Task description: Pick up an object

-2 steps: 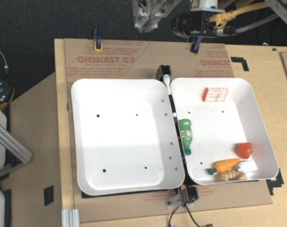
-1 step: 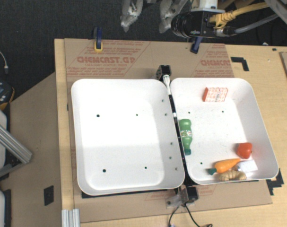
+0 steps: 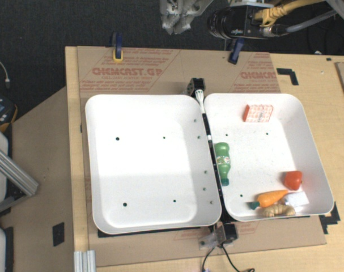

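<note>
Camera view: my tool (image 3: 177, 10) hangs above the far edge of the counter (image 3: 160, 67), beyond both bins; too blurred to tell its state.

Left shallow white bin (image 3: 103, 152) and right shallow white bin (image 3: 308, 146) sit side by side.

In the right bin:
- green plastic bottle (image 3: 222, 162) against the left wall
- pink patterned box (image 3: 258, 113) near the far wall
- red round toy (image 3: 293, 179), orange carrot toy (image 3: 271, 198), tan knobbly ginger-like piece (image 3: 277, 211) and small white block (image 3: 297, 200), clustered in the near right corner
</note>
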